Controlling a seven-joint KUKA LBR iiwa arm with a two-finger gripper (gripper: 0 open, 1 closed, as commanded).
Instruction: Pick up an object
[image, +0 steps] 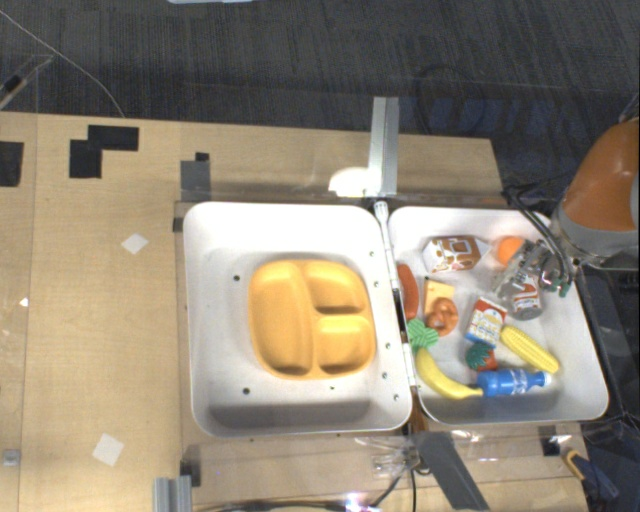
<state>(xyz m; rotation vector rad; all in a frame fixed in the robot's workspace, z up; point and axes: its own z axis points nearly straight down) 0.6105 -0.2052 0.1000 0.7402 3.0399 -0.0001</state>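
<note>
Looking from the gripper (528, 283) outward, I see it low in the right bin (590, 400), near the far right side, but I cannot tell its state because the metal parts are small and blurred. It sits among the toys, just beside a small red and white carton (485, 324) and near a yellow corn piece (530, 350). An orange piece (509, 248) lies just behind it. For this step I judge that the gripper should come straight down on one single thing, and the carton or the corn looks the easiest, since each has some free space on one side. I would avoid closing on two toys together, because they lie very close. Further out in this bin there are a brown and white packet (452, 254), a red sausage (407, 288), a banana (445, 377) and a blue bottle (510, 381) near the front wall. The left bin (215, 400) holds a yellow divided tray (308, 317) in its middle, well apart from the gripper. Both bins rest side by side on the wooden tabletop (90, 330).
</note>
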